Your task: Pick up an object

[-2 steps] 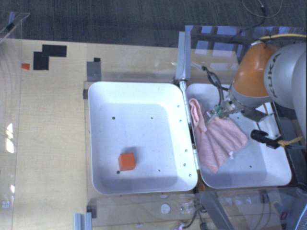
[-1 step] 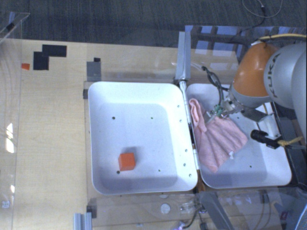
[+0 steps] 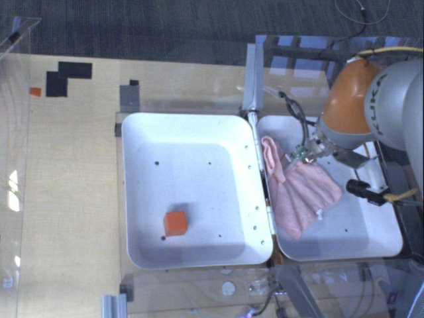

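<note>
The claw (image 3: 303, 155) sits at the pink cloth's (image 3: 301, 194) top edge in the right bin (image 3: 371, 244); whether it grips, I cannot tell; soft, light fabric, probably best pinched at a bunched fold.

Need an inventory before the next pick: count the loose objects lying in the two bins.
2. An orange block sits in the left bin, toward its near-left corner. A pink cloth lies crumpled in the right bin against its left wall. The cloth or arm may hide more.

Arm (image 3: 391, 105) cut off at right edge; fingers (image 3: 301, 154) too small to judge.
</note>
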`<state>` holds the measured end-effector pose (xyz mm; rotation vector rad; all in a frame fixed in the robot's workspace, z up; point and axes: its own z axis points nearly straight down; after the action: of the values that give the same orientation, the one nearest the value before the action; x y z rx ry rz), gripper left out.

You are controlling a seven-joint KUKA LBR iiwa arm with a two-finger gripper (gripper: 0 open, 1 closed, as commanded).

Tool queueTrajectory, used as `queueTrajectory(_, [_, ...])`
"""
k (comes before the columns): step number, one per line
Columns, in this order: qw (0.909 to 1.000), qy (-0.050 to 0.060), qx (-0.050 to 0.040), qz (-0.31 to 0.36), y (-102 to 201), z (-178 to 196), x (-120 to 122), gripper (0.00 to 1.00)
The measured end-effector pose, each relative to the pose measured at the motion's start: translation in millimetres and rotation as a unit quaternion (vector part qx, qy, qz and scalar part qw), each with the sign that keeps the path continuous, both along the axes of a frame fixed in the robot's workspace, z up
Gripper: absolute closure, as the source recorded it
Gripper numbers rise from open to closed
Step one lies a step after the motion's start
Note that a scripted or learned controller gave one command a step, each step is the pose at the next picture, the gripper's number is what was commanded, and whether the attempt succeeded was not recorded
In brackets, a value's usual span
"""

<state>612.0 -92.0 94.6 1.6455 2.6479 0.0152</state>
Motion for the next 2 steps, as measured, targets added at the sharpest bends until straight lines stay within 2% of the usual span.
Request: queueTrajectory(2, [1.0000,0.000,0.0000,0.000,0.0,0.0,0.0,0.00])
